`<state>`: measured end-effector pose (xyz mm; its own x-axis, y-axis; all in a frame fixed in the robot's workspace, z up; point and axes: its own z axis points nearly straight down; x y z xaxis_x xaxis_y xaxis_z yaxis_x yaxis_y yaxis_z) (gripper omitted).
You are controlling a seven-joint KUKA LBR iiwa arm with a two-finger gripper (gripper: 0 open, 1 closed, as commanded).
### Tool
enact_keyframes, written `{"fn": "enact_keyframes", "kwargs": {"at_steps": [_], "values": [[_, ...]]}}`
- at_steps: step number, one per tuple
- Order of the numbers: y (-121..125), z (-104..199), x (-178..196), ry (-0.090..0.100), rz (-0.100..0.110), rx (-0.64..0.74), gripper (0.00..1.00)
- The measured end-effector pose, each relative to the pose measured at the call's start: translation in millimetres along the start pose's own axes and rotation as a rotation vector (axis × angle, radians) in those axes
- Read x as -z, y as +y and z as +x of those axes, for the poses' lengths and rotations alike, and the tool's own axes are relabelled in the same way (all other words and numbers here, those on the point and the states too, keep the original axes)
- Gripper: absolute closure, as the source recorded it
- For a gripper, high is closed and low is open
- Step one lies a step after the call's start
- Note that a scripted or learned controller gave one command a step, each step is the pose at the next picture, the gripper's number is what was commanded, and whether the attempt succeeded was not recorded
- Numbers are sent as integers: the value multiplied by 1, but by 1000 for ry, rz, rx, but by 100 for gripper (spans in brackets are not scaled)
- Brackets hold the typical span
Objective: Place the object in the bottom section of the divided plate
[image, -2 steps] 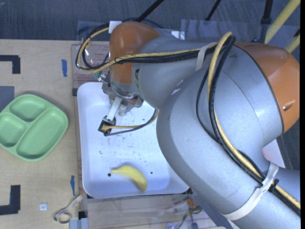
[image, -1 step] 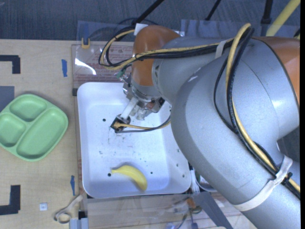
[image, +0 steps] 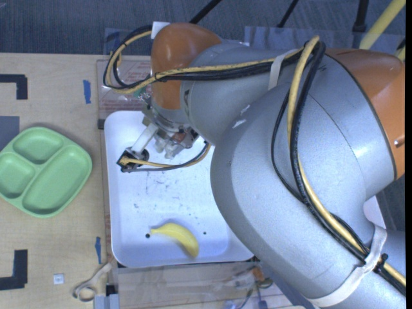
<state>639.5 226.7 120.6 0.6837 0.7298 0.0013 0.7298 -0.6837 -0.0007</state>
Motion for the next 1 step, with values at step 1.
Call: {"fn": "enact_keyframes", "kwargs": {"at_steps": [1], "values": [[-1, 1, 10, 1, 0, 3, 100]]}}
